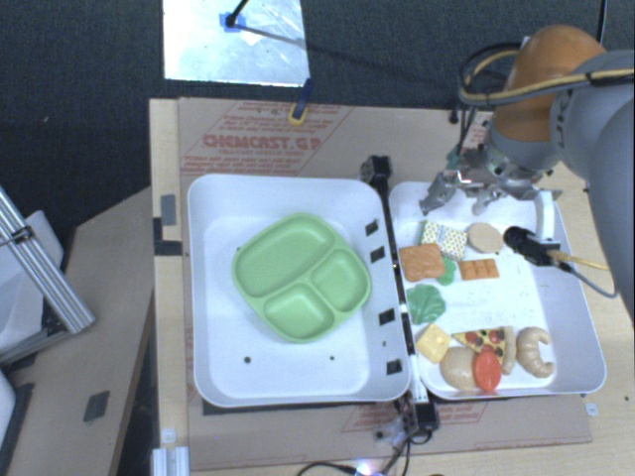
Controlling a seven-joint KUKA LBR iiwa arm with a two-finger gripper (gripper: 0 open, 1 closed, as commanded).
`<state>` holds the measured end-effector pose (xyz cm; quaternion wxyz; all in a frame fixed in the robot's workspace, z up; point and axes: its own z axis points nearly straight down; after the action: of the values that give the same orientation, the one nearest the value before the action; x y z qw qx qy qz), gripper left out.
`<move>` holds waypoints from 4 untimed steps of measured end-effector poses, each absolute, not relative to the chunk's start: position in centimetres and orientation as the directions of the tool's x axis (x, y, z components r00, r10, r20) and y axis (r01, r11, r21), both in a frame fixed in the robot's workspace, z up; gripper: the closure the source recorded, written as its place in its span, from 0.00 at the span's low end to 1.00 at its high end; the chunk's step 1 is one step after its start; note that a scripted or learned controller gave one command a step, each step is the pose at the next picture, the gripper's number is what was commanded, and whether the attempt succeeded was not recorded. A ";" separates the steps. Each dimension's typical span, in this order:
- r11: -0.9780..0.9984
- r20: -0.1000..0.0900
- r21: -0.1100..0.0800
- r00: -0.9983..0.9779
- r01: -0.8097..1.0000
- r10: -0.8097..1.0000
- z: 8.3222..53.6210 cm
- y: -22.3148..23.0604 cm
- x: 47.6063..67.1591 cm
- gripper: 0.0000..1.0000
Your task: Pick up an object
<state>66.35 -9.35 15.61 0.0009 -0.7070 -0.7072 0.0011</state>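
- Leftmost, the left bin (213,296) bears a green divided plate (301,277) with three compartments, lying flat near its middle.
- Behind the bins, a cardboard sheet (260,137) carries red printing that seems to read "CHEMCAST"; the letters after it are too small to make out. A yellow clip (298,116) sits at its far edge, just below a shiny foil square (235,26).
- Between the bins runs a dark divider (390,266) with black clips along it.
- In the right bin (575,315) the toy foods lie in two groups. Far group: a checkered block (443,236), a toast-coloured slab (422,261), an orange cracker (479,269) and a round tan biscuit (485,237). Near group: a green leafy piece (427,302), a yellow cube (433,343), a pizza slice (487,340), a red piece (486,371), a tan ball (457,366) and a croissant (534,351).
- Above the far end of that bin hangs the gripper (459,192); the checkered block and the biscuit lie just in front of it, apart from it.
- Whether the claw is released or clenched cannot be told: its metal parts blur together against the white wall. Nothing is seen between them.
- Rightmost, the grey arm (595,117) is cut off by the frame edge.
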 end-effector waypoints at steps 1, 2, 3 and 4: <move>0.000 0.000 -0.002 0.000 1.000 1.000 9.8 -9.4 65.5 0.00; 0.002 -0.006 0.020 -0.002 1.000 1.000 9.3 -9.5 66.1 0.00; 0.000 -0.001 0.007 0.000 1.000 1.000 9.7 -9.4 65.7 1.00; 0.004 0.000 0.005 -0.004 1.000 1.000 14.4 -8.7 65.7 1.00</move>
<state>65.72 -8.70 14.38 -0.0016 -0.7056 -0.7086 -0.0017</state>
